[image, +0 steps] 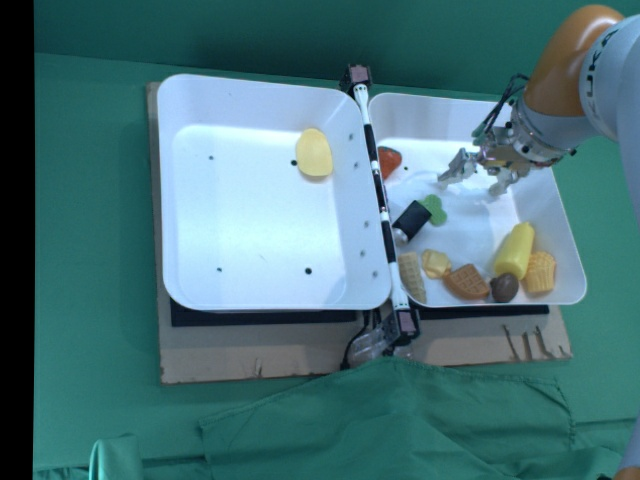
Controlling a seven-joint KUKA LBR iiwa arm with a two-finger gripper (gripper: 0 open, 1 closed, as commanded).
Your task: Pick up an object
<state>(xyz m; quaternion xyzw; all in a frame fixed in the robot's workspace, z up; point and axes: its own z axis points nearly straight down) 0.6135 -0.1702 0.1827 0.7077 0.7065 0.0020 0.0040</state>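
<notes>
My gripper point(478, 174) hangs over the back part of the right bin point(560, 230), its two fingers spread open with nothing between them. Below it in that bin lie a black cylinder point(410, 217) with a green piece point(435, 208) beside it, a red object point(389, 159) at the left wall, and a yellow bottle-shaped object point(513, 249). Along the front sit a tan corn-like piece point(411, 276), a small yellow piece point(435, 262), an orange waffle-like piece point(466, 282), a brown ball point(504, 287) and a yellow-orange ribbed piece point(540, 271).
The left bin point(200, 248) holds one pale yellow oval object point(314, 153) near its back right corner. A black-and-white bar point(378, 200) runs between the bins. Green cloth point(400, 418) lies bunched in front of the bench.
</notes>
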